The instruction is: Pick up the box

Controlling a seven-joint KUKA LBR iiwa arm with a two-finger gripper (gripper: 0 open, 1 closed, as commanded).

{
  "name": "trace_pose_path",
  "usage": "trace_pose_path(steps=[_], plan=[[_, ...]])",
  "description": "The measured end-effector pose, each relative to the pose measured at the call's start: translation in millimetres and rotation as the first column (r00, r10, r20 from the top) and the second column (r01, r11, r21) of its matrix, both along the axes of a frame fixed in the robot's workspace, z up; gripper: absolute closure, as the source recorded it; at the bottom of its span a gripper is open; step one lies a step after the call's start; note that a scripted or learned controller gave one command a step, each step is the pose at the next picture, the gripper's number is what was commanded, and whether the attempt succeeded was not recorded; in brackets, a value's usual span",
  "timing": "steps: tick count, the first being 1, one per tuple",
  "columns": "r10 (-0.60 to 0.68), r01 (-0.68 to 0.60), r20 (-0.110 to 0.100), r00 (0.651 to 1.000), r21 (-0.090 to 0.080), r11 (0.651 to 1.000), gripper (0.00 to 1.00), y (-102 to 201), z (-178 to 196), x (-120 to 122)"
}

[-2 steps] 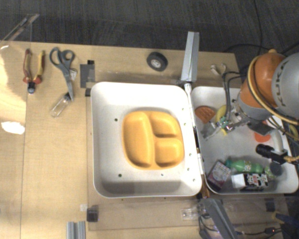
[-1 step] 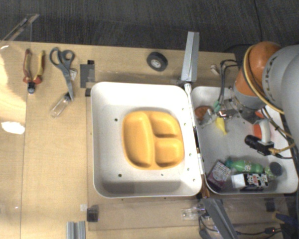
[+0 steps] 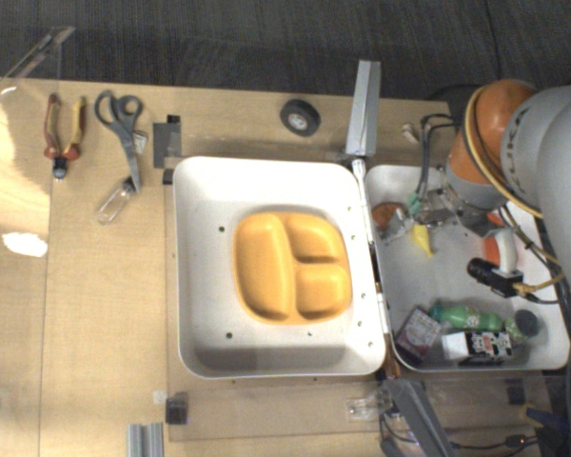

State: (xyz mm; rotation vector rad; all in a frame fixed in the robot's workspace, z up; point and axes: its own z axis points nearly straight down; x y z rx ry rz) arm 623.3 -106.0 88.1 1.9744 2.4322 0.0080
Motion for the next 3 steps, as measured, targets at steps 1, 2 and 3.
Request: trace_pose_path(steps=[1, 2, 3], plan=[[0.000, 0.000, 0.000, 1.000, 0.000, 1.000, 0.00, 0.0, 0.0, 0.0], [0.000, 0.000, 0.000, 1.000, 0.000, 1.000, 0.00, 0.0, 0.0, 0.0], [0.000, 0.000, 0.000, 1.000, 0.000, 1.000, 0.00, 0.0, 0.0, 0.0]])
